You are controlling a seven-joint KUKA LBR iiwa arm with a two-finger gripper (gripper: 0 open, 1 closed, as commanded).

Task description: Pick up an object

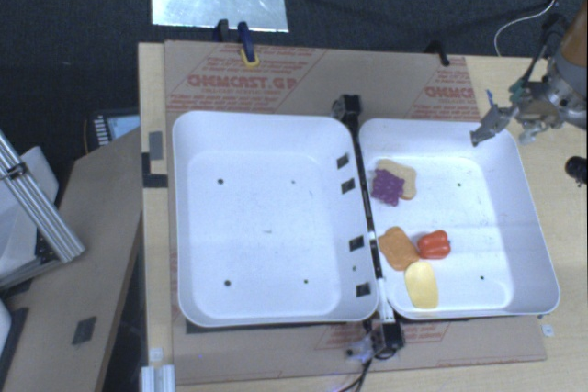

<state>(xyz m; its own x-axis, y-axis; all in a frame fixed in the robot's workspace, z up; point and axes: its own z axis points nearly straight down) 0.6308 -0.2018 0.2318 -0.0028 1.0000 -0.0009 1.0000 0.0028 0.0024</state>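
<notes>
Grey arm [562, 92] enters from right, wrist angled down-left; gripper [503, 120] spread wide, holding nothing, above right bin's [528, 197] far right corner.

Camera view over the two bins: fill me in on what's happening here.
A grey arm reaches in from the right, its gripper hovering over the far right corner of the right bin with nothing between its fingers. Nothing has been picked yet. In that bin lie a purple piece on a tan one, an orange piece, a red pepper and a yellow piece. They sit near the left bin.
</notes>
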